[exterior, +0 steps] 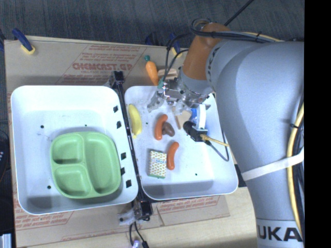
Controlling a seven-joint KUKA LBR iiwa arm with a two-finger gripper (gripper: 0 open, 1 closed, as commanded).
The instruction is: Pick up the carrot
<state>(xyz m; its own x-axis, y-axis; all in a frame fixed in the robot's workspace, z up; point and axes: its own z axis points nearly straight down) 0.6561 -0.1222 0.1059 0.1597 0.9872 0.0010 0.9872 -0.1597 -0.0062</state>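
One small orange carrot with a green stub at its top [151, 71] lies just past the far rim of the right-hand shallow white plastic bin [207, 174], on the printed brown cardboard sheet [103, 61]. Its thick end points toward the bin, and I cannot tell whether it rests on the rim. It looks like a moulded toy: probably light, stiff and smooth-skinned. The tapered round body is likely to roll or squirt out of a pinch near either end, so the best hold is probably across the thicker middle, square to its length. The metal gripper [168, 94] hangs just inside the same bin, near the carrot but apart from it; from this angle I cannot tell whether it is clenched or released. On the bin floor lie a glossy yellow banana-shaped piece [135, 119], two orange-red sausage-shaped pieces [161, 126] [171, 155], a rounded brown lump [169, 129] touching the upper sausage, and a flat checked packet [158, 163]. The left-hand white bin [31, 118] holds a matt green plate with three compartments [85, 164].
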